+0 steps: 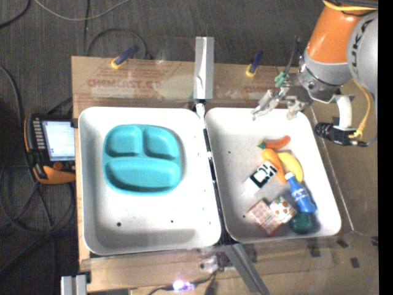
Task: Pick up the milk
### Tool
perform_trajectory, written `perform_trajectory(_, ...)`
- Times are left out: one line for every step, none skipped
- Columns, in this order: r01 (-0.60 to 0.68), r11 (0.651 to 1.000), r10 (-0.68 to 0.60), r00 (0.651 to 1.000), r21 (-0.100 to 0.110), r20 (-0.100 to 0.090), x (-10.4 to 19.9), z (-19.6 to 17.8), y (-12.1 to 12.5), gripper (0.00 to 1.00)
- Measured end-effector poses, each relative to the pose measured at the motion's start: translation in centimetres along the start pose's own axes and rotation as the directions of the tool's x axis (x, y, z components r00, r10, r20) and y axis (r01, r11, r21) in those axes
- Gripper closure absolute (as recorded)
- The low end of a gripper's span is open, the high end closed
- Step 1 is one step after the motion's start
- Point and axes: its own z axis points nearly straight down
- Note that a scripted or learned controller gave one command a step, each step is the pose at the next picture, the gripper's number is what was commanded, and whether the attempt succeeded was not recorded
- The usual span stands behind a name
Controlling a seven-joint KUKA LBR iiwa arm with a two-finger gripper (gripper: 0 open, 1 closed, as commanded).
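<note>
At the upper right of the frame, the gripper (277, 105) hangs over the right bin's (233, 165) far edge, fingers spread and holding nothing. Milk carton (264, 175) lies ungrasped mid-bin beside a banana (291, 164) and blue bottle (301, 195); approach, descent and grasp all remain.

arm (344, 29) cut off at right edge

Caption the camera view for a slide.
Open gripper hovers over right bin's far edge; milk lies among items; left bin holds teal tray.
</note>
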Motion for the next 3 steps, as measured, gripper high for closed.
perform_trajectory(-0.135,0.991,0.135,0.991,0.0,-0.004,-4.02,3.23,-1.95,0.0)
perform_trajectory(-0.133,0.991,0.133,0.991,0.007,-0.006,-3.95,2.78,-1.87,1.0)
perform_trajectory(-0.133,0.991,0.133,0.991,0.007,-0.006,-3.94,2.79,-1.88,0.0)
